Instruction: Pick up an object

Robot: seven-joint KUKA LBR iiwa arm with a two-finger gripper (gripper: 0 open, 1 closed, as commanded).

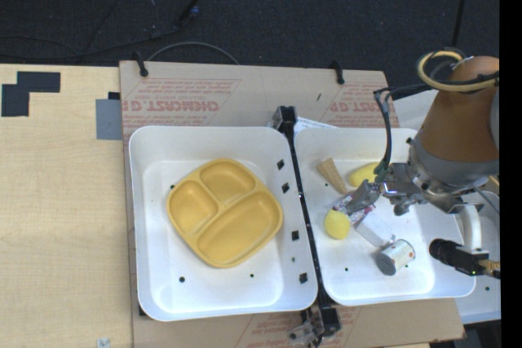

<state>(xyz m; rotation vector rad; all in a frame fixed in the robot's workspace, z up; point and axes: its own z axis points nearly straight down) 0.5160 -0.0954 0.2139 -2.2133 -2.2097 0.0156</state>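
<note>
My gripper [356, 205] hangs over the middle of the right bin [416, 289], reaching in from the right. Just below and left of its tip lies a small yellow ball-like object [336, 225], close to the gripper or touching it; I cannot tell which. A second yellow rounded object [363, 174] lies just above the gripper, partly hidden by the wrist. A tan wedge-shaped piece [332, 174] rests to the upper left of it. A small grey and white cylinder [392, 256] lies on its side lower right of the gripper.
The left bin [155, 273] holds a yellow divided plate [225, 212] with three compartments. A black divider rail [295, 208] runs between the two bins. The arm's body covers the right bin's right side. Bare bin floor shows along the right bin's front.
</note>
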